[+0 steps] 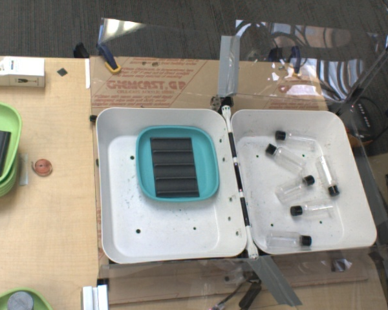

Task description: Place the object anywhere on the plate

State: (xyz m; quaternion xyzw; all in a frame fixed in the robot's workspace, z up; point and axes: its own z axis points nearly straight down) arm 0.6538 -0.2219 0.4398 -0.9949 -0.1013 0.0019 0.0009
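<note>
Inside, the left bin holds a teal plate; the right bin holds capped vials.

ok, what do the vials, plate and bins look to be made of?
Vials: clear, glossy, glass or plastic, can't tell which; the bin floor shows through them, and they have black caps. Plate: teal, smooth, slightly shiny, probably plastic, with a dark ribbed insert, matte, maybe rubber. Bins: white, smooth, rounded corners, likely moulded plastic.
</note>
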